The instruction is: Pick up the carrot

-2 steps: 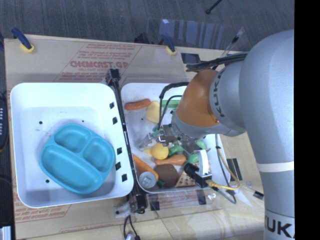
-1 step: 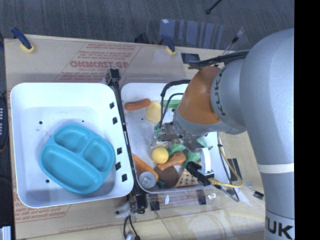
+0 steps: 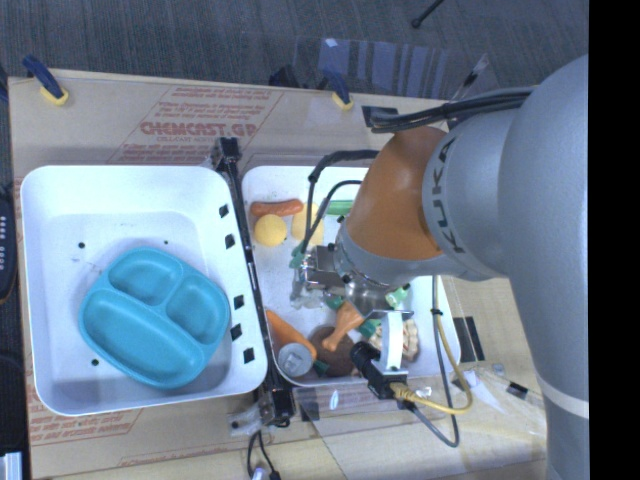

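Orange tapered carrot [image 3: 284,325] lay lower-centre; end effector [image 3: 345,313] state unclear, should descend squarely, clear of the silver can [image 3: 295,359].

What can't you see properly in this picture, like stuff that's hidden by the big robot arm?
- Right bin, camera view: the arm covers its middle and right side.
- Pincer: wrist and cables crowd it, so open or shut is unclear.
- Carrot: partly hidden under the pincer; whether it is gripped is unclear.
- Brown item near the can: too small and shadowed to name.
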Controlling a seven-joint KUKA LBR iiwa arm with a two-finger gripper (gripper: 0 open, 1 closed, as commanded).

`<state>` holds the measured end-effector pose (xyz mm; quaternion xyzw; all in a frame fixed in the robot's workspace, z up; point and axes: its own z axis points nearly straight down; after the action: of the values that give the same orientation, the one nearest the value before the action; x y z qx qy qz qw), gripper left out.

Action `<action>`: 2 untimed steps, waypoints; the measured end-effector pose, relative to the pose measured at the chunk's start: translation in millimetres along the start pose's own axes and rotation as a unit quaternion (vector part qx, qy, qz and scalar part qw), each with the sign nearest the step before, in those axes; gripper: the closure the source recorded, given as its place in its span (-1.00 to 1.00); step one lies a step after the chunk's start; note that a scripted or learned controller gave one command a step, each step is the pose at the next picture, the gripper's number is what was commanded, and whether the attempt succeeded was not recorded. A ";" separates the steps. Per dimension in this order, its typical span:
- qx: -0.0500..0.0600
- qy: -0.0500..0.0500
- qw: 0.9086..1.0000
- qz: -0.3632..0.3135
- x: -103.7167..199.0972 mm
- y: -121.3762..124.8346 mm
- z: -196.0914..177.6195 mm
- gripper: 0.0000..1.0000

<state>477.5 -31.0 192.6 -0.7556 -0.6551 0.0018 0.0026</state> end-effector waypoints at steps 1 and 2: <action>-0.001 -0.002 0.992 -0.123 -73.1 9.2 -41.9 1.00; 0.003 0.000 1.000 0.023 -31.6 3.1 2.6 1.00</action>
<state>476.0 -62.6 190.0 -0.7704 -0.6375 0.0035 0.0050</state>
